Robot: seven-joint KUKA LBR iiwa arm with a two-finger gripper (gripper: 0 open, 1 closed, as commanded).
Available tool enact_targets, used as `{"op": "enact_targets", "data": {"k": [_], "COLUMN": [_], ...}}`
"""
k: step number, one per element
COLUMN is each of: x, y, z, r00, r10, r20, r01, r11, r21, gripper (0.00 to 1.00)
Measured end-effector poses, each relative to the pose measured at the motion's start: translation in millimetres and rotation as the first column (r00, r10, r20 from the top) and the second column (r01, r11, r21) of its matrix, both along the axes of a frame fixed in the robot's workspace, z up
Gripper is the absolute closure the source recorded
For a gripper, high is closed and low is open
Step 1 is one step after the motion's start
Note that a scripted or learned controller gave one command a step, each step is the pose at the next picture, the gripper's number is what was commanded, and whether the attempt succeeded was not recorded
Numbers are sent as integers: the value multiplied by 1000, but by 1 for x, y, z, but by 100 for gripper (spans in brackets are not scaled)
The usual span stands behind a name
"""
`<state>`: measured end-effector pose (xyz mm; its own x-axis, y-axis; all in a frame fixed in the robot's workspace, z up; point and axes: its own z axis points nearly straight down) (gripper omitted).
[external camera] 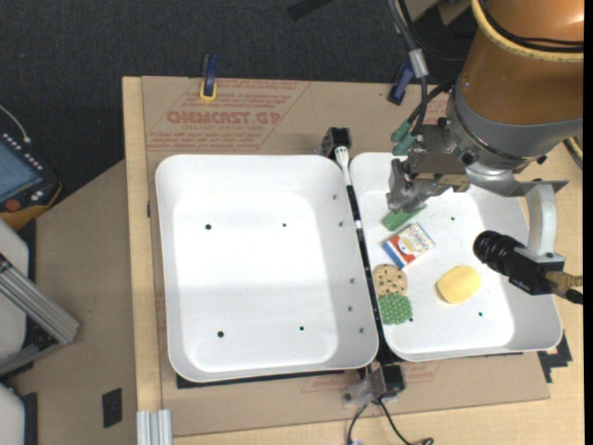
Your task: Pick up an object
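While the metal tool (405, 202) seems clamped on a flat green piece (397, 220), a rounded yellow lump (459, 285) lies nearby.

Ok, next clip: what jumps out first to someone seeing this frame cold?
The big grey-and-orange arm fills the upper right, its gripper low over the right bin above a small green item. Below it lie a red-white-blue packet, a yellow lump and two round pieces. The left bin shows bare white.
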<state>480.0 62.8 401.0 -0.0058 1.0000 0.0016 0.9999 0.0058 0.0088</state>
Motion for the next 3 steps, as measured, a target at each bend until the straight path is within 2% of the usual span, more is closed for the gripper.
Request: {"op": "enact_targets", "data": {"k": [1, 3], "x": [0, 1], "y": [-2, -2], "z": [7, 27], "r00": [1000, 1000], "r10": [-4, -3], "r20": [-5, -2], "r01": [4, 3], "r11": [1000, 1000], "r21": [-2, -3], "gripper": [100, 100]}}
